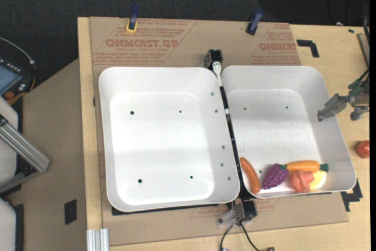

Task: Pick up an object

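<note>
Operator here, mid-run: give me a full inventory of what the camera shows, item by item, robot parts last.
left bin: one, white, left half of the bench.
right bin: one, white, right half of the bench, beside the left bin.
sausage: one, orange-red, near edge of the right bin, leftmost of the toys.
grapes: one bunch, purple, right of the sausage.
carrot: one, orange with a green tip, right of the grapes.
pink-red toy: one, below the carrot; kind unclear.
yellow toy: one, right of the pink-red toy.
red object: one, on the bench outside the right bin.
clamps: two, blue, far edge of the cardboard.
end effector: one, grey, over the right bin's right rim.
</note>
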`<state>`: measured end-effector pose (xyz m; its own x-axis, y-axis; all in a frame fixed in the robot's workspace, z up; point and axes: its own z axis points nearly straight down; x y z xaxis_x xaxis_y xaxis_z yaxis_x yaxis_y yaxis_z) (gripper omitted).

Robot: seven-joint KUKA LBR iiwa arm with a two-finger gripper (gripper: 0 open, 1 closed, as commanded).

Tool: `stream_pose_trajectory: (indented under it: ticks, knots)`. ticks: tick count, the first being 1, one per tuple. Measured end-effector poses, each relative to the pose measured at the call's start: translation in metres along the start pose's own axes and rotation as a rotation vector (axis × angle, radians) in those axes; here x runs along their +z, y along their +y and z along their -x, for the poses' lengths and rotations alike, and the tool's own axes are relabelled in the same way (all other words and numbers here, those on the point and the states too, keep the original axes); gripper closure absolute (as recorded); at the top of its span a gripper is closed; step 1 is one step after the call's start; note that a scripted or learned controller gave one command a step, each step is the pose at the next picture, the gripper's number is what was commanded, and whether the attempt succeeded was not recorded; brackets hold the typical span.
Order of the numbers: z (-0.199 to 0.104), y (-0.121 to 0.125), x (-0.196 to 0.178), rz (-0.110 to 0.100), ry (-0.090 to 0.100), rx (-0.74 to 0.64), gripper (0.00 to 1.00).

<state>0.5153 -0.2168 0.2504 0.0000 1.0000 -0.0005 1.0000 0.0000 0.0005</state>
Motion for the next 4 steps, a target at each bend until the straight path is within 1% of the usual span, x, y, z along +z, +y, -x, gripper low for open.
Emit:
stream_pose_trajectory:
  ticks: [1,2,3,4]
  knots:
    - [0.009,-0.018,-0.171,0.020,-0.009,0.000,0.00]
    - [0.008,-0.037,-0.294,0.018,-0.008,-0.001,0.00]
    - [0.007,-0.035,-0.297,0.007,-0.005,-0.002,1.00]
    - [0.007,-0.015,-0.271,-0.003,0.000,-0.002,1.00]
